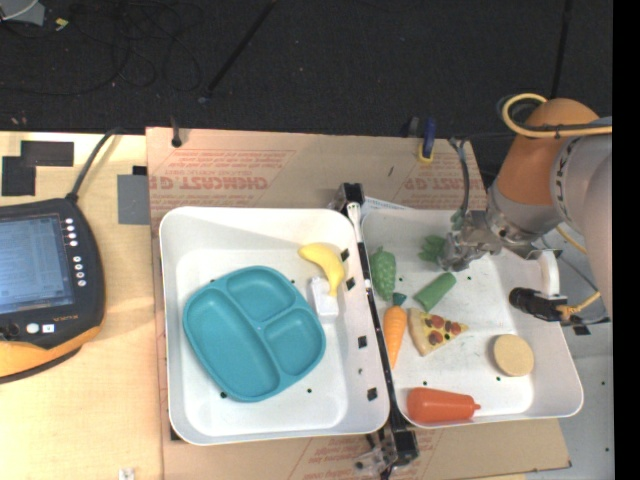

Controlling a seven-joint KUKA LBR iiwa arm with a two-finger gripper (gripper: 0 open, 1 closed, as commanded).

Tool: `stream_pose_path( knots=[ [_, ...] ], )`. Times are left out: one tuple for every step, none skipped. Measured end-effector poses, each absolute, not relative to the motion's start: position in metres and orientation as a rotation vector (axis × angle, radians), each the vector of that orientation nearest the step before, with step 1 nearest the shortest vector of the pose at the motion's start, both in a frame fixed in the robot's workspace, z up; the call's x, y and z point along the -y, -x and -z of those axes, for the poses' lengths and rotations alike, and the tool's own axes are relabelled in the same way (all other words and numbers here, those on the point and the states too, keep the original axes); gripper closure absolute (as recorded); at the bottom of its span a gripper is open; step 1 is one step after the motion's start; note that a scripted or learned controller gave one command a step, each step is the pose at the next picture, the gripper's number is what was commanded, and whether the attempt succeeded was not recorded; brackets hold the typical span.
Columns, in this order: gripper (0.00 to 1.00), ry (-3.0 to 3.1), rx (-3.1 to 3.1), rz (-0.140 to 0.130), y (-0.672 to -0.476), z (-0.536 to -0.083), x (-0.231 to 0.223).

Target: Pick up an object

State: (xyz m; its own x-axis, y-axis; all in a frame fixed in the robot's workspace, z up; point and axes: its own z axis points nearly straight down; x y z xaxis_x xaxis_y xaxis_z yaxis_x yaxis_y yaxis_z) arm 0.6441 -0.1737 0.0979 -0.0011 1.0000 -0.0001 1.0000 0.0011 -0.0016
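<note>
Two shallow white bins side by side on the bench. Left bin [200,230]: teal divided tray [254,332] across its middle, a yellow banana [325,262] near the far right corner, a small white block [322,297] just beside the tray's right rim. Right bin [560,398]: toy food scattered. Along its left edge, a green bumpy vegetable [383,270] and below it an orange carrot [394,332]; a pizza slice [436,331] near the middle; a tan round disc [513,355] toward the right edge; a red-orange piece [440,405] at the near edge; a green cylinder [435,291] lying tilted just above the pizza; a dark green leafy piece [433,248] toward the far edge. Gripper [462,255] sits low over the far part of the right bin, between the leafy piece and the cylinder, just beside both; arm's orange band behind it to the right. Whether the fingers are spread or closed I cannot tell: the metal is too cluttered at this slant. Nothing visibly between them. Likely target, my judgement: the green cylinder, nearest the fingertips. Looks like light hollow plastic, stiff, smooth, probably slippery and apt to roll. Best taken across its short width at mid-length, fingers square to its axis. The pizza slice lies close by and could get nudged.
</note>
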Motion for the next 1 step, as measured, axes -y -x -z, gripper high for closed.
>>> stream_pose_path(
  knots=[
    [0.00, 2.219, 2.222, -0.003, -0.6440, -0.0976, 0.1737]
  ],
)
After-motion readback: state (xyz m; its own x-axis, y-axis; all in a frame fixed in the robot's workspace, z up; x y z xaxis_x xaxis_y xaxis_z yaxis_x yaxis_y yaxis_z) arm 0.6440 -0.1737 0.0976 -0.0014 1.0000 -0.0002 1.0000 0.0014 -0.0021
